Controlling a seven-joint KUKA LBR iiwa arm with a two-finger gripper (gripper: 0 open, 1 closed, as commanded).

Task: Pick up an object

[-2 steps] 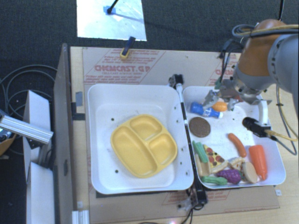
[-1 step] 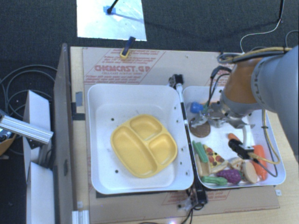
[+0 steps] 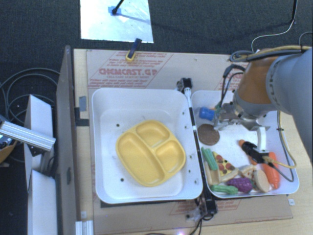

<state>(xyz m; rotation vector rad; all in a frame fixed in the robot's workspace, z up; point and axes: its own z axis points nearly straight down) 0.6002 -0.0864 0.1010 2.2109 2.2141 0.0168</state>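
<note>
The arm (image 3: 288, 77), smooth grey with an orange band, enters from the right of the frame. Its gripper (image 3: 223, 122) sits low over the upper left of the right bin (image 3: 232, 148); whether it is open or closed cannot be told, and nothing can be seen held in it.

Just left of the gripper lies a small glossy blue piece (image 3: 207, 113), and just below it a flat, round brown disc (image 3: 209, 134). The other toys crowd the bin's lower part:
- a ribbed green strip (image 3: 210, 158)
- a wedge-shaped pizza slice (image 3: 224, 164)
- bumpy purple grapes (image 3: 239, 183)
- a curved green pod (image 3: 222, 190)
- a smooth orange carrot (image 3: 272, 174)

The left bin (image 3: 142, 93), shallow white plastic with rounded corners, holds a yellow tray (image 3: 150, 152) set at an angle. The tray is moulded into three rounded compartments.

Both bins rest on a pale sheet printed with red lettering (image 3: 146, 65), which covers the surface. Wood shows along the sheet's left side.

Around it the floor (image 3: 205, 13) is dark and speckled like carpet. A shiny pale square (image 3: 115, 13) lies at the upper left. Black cables (image 3: 19, 87) loop at the left edge of the frame.
</note>
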